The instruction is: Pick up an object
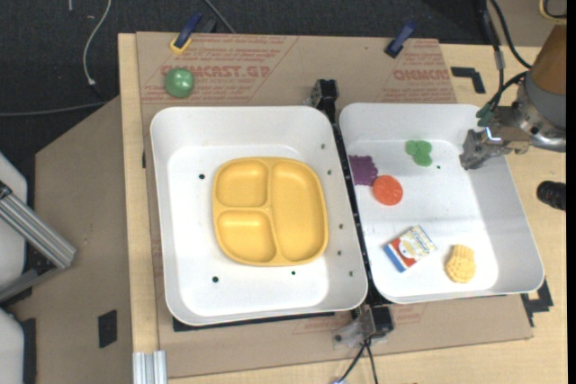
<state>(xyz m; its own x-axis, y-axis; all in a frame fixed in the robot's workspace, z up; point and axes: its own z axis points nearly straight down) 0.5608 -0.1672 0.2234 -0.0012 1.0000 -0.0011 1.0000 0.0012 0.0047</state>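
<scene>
The right bin holds a green toy, a purple toy, an orange-red round piece, a small white, red and blue box and a yellow ridged piece. My gripper hangs over the bin's upper right part, a little to the right of the green toy. I see nothing between its fingers. The arm comes in from the right edge.
In the left bin lies a yellow divided plate. A green ball rests on the cardboard behind the left bin. Blue clamps hold the cardboard's far edge. A black latch sits between the bins.
</scene>
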